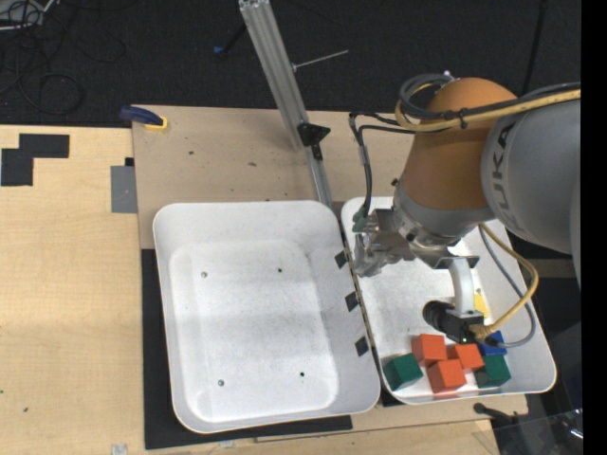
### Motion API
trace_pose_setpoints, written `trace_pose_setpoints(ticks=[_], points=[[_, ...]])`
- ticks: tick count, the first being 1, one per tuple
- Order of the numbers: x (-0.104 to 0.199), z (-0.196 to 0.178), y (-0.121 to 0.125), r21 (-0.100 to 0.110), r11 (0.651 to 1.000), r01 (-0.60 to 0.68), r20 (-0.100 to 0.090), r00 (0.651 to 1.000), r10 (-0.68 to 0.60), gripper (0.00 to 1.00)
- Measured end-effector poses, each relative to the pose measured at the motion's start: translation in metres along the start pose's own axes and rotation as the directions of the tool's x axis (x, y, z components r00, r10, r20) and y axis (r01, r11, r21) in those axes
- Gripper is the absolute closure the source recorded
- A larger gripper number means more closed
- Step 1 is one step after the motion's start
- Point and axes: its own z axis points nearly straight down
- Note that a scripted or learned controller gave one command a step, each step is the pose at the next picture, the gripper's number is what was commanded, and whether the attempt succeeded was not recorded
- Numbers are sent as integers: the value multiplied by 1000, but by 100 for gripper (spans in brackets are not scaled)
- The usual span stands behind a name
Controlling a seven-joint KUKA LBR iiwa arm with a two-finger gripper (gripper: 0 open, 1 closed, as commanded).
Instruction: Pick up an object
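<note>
Pale bench (66, 282) carries the right bin (403, 297). Orange blocks (446, 375), green blocks (403, 371) and a blue block (493, 349) lie clustered in the bin's 5 o'clock corner. They appear rigid, light and flat-faced, so grip one across opposite side faces. The gripper (368, 254) stands well apart at the cluster's 11 o'clock, beside the bin's left wall. Whether it is spread or closed cannot be told.

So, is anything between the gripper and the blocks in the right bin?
Nothing visible. Bare white floor of the right bin separates the gripper from the blocks clustered along its near edge.
</note>
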Motion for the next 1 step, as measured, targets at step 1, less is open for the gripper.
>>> trace_pose_setpoints(ticks=[1], points=[[42,2,-15,1,1000,-2,1,1000,2,100]])
